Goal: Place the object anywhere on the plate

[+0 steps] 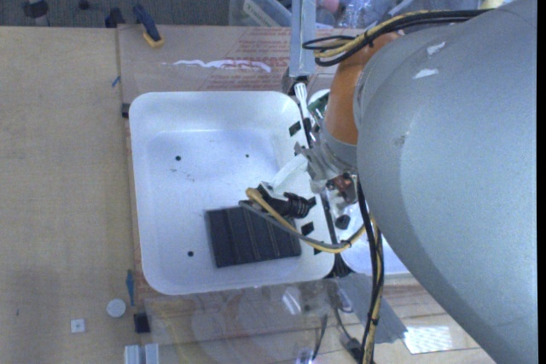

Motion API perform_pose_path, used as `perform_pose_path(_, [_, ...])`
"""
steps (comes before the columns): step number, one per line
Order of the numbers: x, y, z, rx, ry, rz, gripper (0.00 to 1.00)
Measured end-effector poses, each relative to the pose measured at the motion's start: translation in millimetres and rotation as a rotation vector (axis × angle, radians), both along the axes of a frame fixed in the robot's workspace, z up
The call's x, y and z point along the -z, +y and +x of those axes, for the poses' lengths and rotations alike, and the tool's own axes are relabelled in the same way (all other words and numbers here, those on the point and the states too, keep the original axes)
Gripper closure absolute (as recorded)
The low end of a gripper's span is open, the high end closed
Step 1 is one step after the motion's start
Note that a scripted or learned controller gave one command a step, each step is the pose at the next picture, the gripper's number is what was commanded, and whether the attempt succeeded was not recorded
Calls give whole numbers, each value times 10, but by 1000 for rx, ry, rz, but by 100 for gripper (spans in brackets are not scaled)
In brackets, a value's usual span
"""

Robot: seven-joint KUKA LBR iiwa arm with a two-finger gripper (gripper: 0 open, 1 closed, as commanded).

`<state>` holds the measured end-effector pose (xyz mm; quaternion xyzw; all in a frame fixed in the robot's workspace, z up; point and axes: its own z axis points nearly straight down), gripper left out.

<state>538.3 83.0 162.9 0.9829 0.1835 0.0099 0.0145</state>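
Gripper (328, 193) could well clip the left bin's (213, 183) right wall, since it hangs right over that wall. The slab (249, 236), dark and ribbed, lies flat in that bin's near right corner. Being wide, low and close to the wall, it offers little to bite on, so a grasp may slip. The arm's bulk hides the gripper's working end, so I cannot tell how far open it is or whether it holds anything.

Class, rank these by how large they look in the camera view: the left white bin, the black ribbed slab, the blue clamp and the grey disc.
1. left white bin
2. black ribbed slab
3. blue clamp
4. grey disc
The clamp lies farther from the camera, yet looks bigger than the disc.
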Motion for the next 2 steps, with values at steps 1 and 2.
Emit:
perform_pose_path(1, [6, 61, 77, -9, -30, 3, 0])
perform_pose_path(2, [-97, -22, 48, 0, -18, -7, 100])
